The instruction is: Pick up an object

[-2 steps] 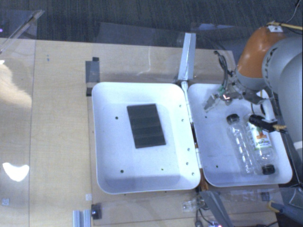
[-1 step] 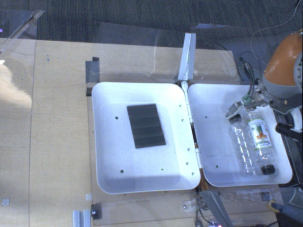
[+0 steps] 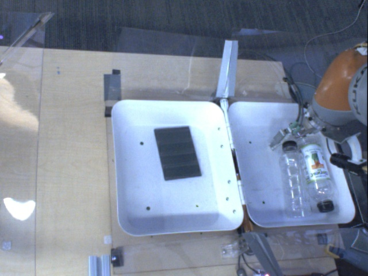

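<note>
Two clear plastic bottles lie side by side in the right bin (image 3: 259, 200). The unlabelled bottle (image 3: 293, 180) has a white cap pointing to the back. The other bottle (image 3: 315, 168) carries a white, green and orange label, and its black cap points to the front. My gripper (image 3: 289, 134) hangs at the end of the grey arm with its orange band (image 3: 336, 85), just above the white cap of the unlabelled bottle. A dark grey flat rectangular pad (image 3: 178, 152) lies in the middle of the left bin (image 3: 132, 206).
The two white bins meet at a raised rim (image 3: 233, 154) with a metal post (image 3: 227, 68) behind it. Wooden bench surface stretches to the left. Cables and clamps sit along the front edge (image 3: 259, 252) and at the far right.
</note>
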